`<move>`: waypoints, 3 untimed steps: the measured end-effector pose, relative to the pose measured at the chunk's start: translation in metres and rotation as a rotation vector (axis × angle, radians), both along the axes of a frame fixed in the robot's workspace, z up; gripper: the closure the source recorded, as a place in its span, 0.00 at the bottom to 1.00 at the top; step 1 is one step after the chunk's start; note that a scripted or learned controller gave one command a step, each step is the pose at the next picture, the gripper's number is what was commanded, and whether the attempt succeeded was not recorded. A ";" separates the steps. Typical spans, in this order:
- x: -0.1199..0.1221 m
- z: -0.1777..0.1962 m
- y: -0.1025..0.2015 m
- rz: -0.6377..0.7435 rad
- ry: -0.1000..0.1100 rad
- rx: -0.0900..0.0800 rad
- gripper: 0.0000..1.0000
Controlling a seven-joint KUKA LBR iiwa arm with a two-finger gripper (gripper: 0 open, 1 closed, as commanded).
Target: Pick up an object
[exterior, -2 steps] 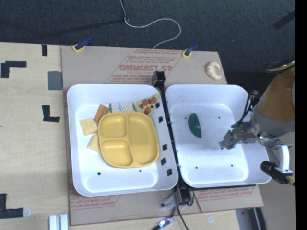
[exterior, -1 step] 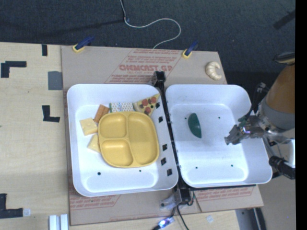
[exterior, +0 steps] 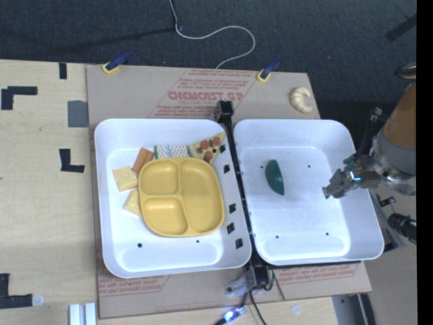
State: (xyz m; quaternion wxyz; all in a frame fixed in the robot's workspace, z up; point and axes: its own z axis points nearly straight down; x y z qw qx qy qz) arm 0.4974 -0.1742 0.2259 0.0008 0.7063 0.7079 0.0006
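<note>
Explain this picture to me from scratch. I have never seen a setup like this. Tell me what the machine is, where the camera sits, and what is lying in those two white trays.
One camera sits above the bench and looks down at a slant. The machine is a robot arm, grey with an orange band, reaching in from the right. Its hand hovers over the right bin, at its right side, with nothing visible between its fingers. That bin holds a dark green object lying apart from the hand. The left bin holds a yellow divided plate with small flat pieces tucked around its upper and left edges. Both bins rest on a cardboard sheet. A small pale object lies outside them at the top right.
</note>
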 end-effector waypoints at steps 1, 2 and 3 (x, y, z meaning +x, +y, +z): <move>0.038 -0.012 0.037 0.004 0.003 0.002 1.00; 0.088 -0.008 0.066 0.004 0.000 0.001 1.00; 0.132 -0.002 0.097 0.003 0.000 0.001 1.00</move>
